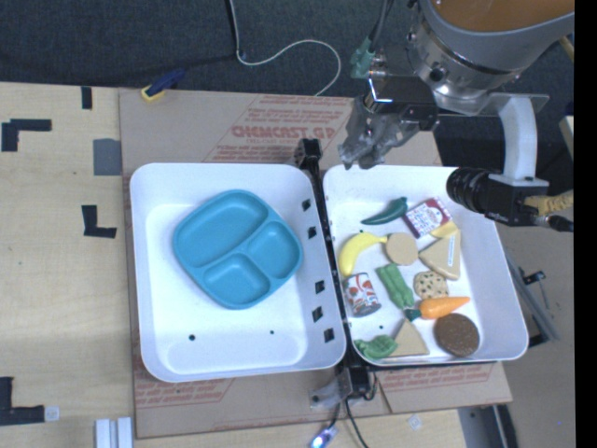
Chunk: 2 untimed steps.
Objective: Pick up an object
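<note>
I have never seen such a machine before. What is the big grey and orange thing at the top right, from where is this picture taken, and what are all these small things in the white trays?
The big grey and orange thing is a robot arm. It reaches in from the right side of the picture. At its end is a gripper with two fingers for picking things up. Here it hangs above the far edge of the bins, and nothing is seen between its fingers.

The picture comes from one fixed camera above the bench, looking down at a slant.

On the bench are two shallow white bins. The left bin holds a blue divided plate. The right bin holds small toy foods, among them a banana, a carrot, a green pepper and a brown round cookie.
</note>
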Tool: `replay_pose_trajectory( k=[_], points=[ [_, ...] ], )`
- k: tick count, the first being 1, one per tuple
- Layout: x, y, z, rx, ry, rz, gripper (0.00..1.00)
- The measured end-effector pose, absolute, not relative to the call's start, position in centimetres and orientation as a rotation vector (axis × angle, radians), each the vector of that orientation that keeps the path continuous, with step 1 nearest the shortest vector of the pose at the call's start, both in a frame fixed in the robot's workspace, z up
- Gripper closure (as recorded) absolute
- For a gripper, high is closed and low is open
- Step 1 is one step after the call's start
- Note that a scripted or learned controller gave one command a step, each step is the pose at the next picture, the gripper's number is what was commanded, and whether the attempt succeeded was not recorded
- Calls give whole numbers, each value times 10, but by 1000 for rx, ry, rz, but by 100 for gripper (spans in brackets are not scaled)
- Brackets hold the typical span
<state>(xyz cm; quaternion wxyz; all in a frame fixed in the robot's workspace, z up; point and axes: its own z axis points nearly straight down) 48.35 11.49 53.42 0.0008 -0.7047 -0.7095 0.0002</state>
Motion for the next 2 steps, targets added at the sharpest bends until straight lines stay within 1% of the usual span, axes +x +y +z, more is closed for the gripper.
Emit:
replay_pose_trajectory(
  k=[2],
  points=[
    [484, 155, 534, -2217, -2224, 1, 100]
  ],
)
